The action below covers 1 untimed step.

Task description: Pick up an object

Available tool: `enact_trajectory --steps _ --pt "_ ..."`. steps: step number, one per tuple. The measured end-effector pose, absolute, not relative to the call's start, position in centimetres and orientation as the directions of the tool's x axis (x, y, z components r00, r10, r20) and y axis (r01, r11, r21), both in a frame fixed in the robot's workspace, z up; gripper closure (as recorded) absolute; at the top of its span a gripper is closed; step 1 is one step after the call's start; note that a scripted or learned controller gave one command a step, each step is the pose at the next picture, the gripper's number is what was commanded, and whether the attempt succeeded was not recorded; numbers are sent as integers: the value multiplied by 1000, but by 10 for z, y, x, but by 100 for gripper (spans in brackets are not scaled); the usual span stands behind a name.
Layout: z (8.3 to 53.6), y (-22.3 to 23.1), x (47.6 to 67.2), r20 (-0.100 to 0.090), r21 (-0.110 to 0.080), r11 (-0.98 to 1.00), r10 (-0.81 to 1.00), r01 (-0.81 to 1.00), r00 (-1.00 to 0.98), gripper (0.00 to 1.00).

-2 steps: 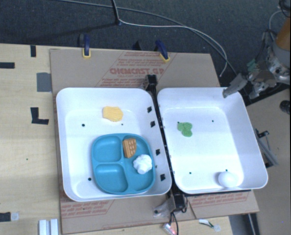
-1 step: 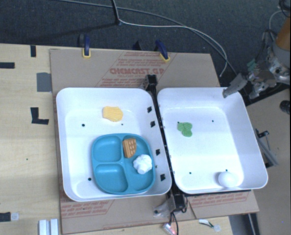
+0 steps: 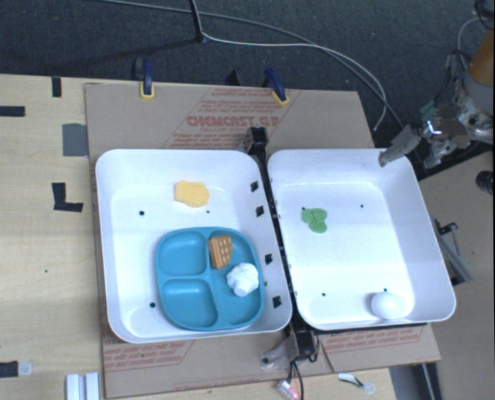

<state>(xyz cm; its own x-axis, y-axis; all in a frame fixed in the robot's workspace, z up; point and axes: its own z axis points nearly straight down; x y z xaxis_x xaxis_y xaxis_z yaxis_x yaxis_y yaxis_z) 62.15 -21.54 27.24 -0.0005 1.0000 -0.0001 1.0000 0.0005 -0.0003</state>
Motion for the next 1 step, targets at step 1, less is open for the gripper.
enact_trajectory --steps 1 --pt "272 -215 622 0 0 1 1000 1000 -1 0"
